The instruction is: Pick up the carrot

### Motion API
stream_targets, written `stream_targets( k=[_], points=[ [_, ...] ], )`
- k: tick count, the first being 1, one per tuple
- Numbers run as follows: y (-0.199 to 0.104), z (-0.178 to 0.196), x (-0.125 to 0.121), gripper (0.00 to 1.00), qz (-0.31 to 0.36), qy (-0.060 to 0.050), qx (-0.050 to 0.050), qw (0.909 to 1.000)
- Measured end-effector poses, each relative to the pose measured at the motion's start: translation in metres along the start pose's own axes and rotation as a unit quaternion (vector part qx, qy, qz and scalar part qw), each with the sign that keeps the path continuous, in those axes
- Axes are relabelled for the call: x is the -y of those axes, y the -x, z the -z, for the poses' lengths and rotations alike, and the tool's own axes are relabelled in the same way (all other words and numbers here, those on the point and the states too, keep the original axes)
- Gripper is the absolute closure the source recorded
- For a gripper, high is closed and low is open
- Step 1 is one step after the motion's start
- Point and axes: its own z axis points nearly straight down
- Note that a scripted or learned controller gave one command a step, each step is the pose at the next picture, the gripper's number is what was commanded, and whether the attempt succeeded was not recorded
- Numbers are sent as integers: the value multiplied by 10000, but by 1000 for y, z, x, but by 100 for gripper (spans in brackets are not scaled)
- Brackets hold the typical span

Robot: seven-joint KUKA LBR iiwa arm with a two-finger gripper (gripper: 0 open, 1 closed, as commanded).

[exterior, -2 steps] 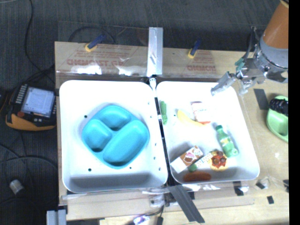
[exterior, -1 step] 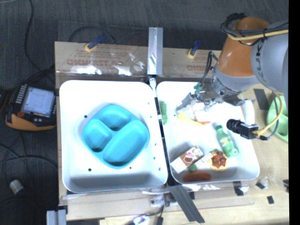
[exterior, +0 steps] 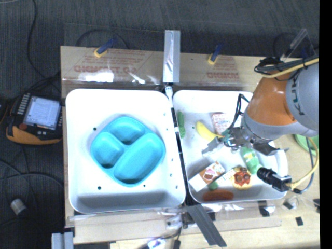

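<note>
My gripper (exterior: 224, 140) hangs low over the middle of the right bin (exterior: 193, 104), under the orange-banded wrist (exterior: 270, 110). A small orange and green bit (exterior: 227, 135), possibly the carrot, peeks out right at the gripper; the arm hides most of it. I cannot tell whether anything is held.
Around the gripper lie a yellow banana (exterior: 205, 131), a red-and-white packet (exterior: 219, 121), a green bottle (exterior: 250, 160), a small box (exterior: 210, 173), a pizza-like piece (exterior: 241, 177) and a dark red sausage (exterior: 218, 195). A green stick (exterior: 180, 123) lies by the divider. The left bin (exterior: 78, 139) holds a blue tray (exterior: 128, 149).
</note>
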Motion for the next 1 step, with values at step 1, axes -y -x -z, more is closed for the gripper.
stream_targets(
  k=[1],
  points=[
    [2, 2, -42, 0, 2261, 22, 7, 9741]
  ],
)
